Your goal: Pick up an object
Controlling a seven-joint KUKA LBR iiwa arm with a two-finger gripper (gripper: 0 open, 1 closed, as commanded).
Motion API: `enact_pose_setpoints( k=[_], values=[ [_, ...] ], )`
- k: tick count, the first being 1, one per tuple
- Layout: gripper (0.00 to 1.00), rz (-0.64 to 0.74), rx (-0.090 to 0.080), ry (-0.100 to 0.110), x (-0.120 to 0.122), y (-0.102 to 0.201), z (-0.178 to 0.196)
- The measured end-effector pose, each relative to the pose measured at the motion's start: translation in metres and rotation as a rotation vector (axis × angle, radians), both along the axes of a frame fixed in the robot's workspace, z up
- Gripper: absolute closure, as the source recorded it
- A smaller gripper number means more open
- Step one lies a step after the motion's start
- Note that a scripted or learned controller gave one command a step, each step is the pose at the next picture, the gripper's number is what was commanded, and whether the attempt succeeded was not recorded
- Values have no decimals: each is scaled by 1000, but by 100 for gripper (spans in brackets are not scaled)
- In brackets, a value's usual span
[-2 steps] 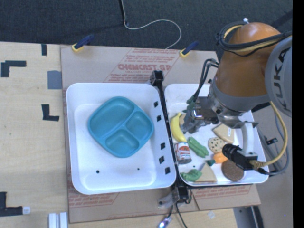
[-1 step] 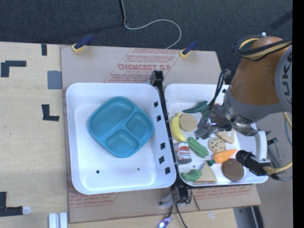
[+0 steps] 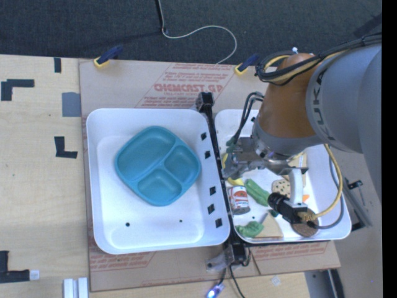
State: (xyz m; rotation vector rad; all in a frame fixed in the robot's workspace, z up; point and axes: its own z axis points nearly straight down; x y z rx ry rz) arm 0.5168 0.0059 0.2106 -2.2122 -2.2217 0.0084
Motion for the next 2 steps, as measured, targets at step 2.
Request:
enact_pose_setpoints(
  k=[2],
  values=[
    [100, -2, -1, 0, -34, 29, 65]
  ],
)
